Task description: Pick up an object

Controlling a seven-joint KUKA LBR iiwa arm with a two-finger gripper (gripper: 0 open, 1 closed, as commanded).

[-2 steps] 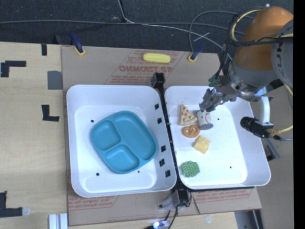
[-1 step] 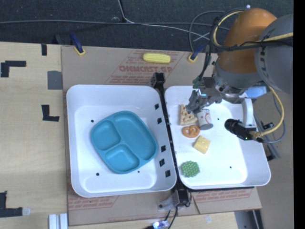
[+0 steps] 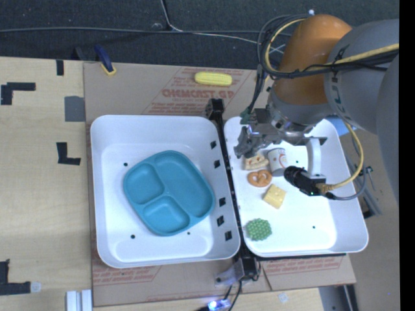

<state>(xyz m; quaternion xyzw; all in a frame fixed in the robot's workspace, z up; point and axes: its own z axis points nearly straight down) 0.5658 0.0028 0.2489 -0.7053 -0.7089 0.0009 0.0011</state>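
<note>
My gripper (image 3: 248,145) hangs low over the upper left part of the right bin (image 3: 324,232), just above a tan bread-like piece (image 3: 255,162). Beside that piece lies a small white cylinder with a red band (image 3: 277,159). A brown pretzel (image 3: 258,178) rests just below them. A yellow cheese wedge (image 3: 275,196) lies near the bin's middle, and a green bumpy ball (image 3: 259,229) sits near the front left. The arm's wrist covers part of the bin's back.
The left bin (image 3: 107,148) holds a blue divided plate (image 3: 168,192). A yellow corn-like toy (image 3: 213,78) lies on the cardboard behind the bins. The black divider between the bins (image 3: 224,173) runs close to the gripper's left.
</note>
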